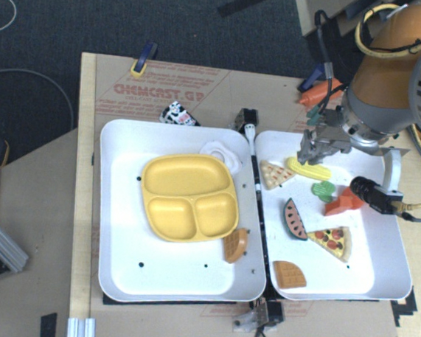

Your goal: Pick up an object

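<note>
One arm, one target by the look of it: gripper (314,156) is low over the far end of the right bin (402,256), right at the yellow corn cob (308,170). Fingers read as touching or just above the cob's top edge; can't tell whether they're apart or together, too dark and small from this angle. Nothing visibly clamped, so I wouldn't call it a grasp yet.

Step, my read: approach/descent phase of the pick, cob is the likely candidate. Next move calls for the fingers to straddle the cob across its short axis, close, then lift straight up.

Neighbours, all in the right bin:
- cracker-like wedge (273,174) just beside the cob's left end, near the bin divider
- green piece (324,189) just beside the cob's right end, red piece (342,204) next to that
- watermelon slice (294,219), pizza slice (332,241), brown cookie (288,274) nearer the front, well apart from the gripper

Risks: cob is round, could roll or squirt out; the wedge and green piece crowd both ends, a finger may land on them.

Left bin (110,214) holds a yellow divided plate (190,197) and a brown bit (236,245) just beside it. Not in the way.
</note>
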You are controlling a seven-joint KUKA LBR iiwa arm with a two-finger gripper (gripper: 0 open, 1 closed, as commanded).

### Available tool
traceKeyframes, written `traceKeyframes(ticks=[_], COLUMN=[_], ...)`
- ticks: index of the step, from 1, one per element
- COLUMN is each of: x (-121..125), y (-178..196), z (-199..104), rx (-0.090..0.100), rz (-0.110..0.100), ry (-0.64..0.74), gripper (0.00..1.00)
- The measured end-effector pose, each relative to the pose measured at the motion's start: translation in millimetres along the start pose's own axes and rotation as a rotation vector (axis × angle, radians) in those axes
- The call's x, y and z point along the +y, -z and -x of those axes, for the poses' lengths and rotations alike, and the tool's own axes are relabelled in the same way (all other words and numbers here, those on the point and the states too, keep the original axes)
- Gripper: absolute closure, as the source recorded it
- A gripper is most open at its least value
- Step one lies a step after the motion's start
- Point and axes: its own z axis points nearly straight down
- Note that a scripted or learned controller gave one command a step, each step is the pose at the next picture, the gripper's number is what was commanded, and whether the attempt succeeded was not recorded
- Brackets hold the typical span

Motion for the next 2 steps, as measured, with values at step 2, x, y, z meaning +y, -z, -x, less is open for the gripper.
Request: traceKeyframes(ticks=[2], x=[18], y=[-14], z=[-92], rx=[0.000], rz=[-0.001], ry=[-0.001], gripper=[1.00])
